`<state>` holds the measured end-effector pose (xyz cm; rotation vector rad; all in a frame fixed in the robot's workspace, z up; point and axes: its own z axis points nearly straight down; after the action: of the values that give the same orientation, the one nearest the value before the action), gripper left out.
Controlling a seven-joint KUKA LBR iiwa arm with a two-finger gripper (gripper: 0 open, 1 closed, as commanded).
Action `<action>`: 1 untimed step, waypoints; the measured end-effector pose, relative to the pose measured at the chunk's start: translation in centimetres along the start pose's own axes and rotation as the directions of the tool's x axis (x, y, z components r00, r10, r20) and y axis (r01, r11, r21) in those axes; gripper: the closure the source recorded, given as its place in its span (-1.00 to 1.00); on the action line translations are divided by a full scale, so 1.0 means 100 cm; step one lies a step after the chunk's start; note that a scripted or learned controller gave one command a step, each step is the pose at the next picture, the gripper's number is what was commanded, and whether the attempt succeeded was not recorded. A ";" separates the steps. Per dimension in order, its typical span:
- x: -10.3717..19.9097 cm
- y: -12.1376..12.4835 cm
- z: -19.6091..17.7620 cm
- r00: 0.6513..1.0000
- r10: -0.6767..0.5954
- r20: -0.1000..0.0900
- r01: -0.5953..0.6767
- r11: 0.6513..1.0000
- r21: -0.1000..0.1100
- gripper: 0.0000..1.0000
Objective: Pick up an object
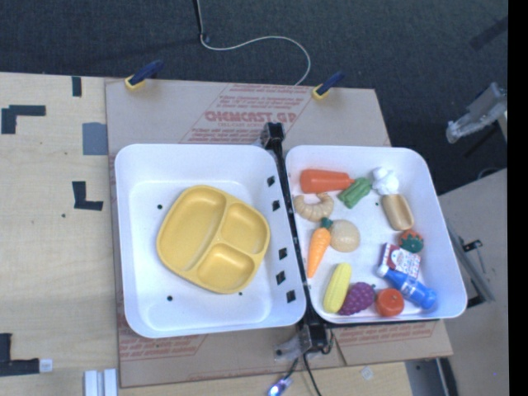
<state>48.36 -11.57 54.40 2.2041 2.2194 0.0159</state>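
The right bin [436, 190] holds several toy foods. At its back lie a long orange piece [324, 180], a green piece [356, 192], a small white piece [383, 177] and a tan bread roll [398, 211]. Nearer the divider are a beige pretzel shape [313, 209], a carrot [318, 251] and a pale round piece [346, 236]. At the front sit a yellow corn cob [337, 287], purple grapes [357, 298], an orange-red ball [389, 303], a blue bottle [411, 289] and a red and white carton [400, 262]. A small red fruit [411, 240] lies by the right wall.
The left bin [132, 246] holds a yellow divided plate [213, 238]. A black divider with clips [285, 229] separates the bins. A grey metal part [477, 114] hangs beyond the right bin's far right corner. A white cable [247, 44] loops behind the bench.
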 end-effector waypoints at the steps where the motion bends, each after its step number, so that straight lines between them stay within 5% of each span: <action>1: -0.002 0.001 -0.001 1.000 0.005 0.000 -0.005 1.000 0.015 1.00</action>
<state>48.44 -11.80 54.54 2.2178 2.2212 -0.0011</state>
